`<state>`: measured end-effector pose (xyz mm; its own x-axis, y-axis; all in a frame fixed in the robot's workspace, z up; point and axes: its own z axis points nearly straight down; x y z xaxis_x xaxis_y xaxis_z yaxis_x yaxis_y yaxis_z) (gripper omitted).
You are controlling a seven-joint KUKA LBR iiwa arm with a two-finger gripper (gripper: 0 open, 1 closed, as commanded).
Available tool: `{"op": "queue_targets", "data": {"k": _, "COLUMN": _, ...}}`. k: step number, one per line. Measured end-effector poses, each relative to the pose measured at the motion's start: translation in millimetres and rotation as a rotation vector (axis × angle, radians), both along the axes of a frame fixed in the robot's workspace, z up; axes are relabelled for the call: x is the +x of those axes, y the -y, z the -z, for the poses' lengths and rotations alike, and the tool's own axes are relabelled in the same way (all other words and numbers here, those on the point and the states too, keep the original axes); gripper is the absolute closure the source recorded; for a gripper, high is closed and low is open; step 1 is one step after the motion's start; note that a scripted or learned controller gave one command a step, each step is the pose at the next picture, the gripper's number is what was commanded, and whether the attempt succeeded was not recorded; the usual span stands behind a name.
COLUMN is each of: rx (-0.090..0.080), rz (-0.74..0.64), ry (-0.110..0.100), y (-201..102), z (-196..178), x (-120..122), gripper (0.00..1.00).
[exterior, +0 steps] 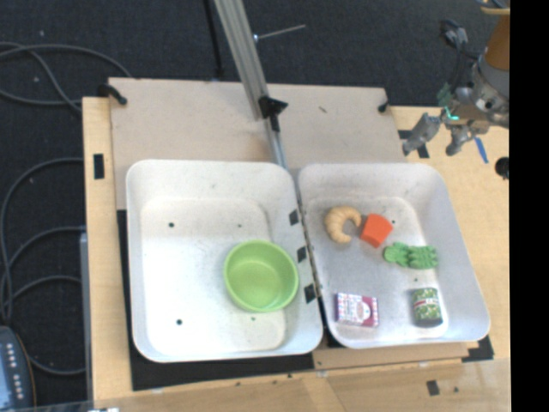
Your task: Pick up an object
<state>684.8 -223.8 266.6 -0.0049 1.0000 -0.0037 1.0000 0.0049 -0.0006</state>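
A robotics lab: two white bins (214, 178) on a plywood bench (343, 101), loose cables (34, 58) on dark carpet

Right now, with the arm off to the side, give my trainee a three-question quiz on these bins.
1. True or false: the green bowl sits in the left bin.
2. Which object touches the croissant? A) orange block B) green can C) pink packet
3. Fill in: the tool hovers beyond the right bin's ____ edge.

Key: 1 true; 2 A; 3 far.
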Motion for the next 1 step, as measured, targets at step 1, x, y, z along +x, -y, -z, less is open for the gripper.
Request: {"op": "queue_targets", "data": {"k": 1, "rx": 0.002, "rz": 0.003, "ry": -0.004, "y": 1.4, "z": 63.3, "x": -1.2, "gripper": 0.0}}
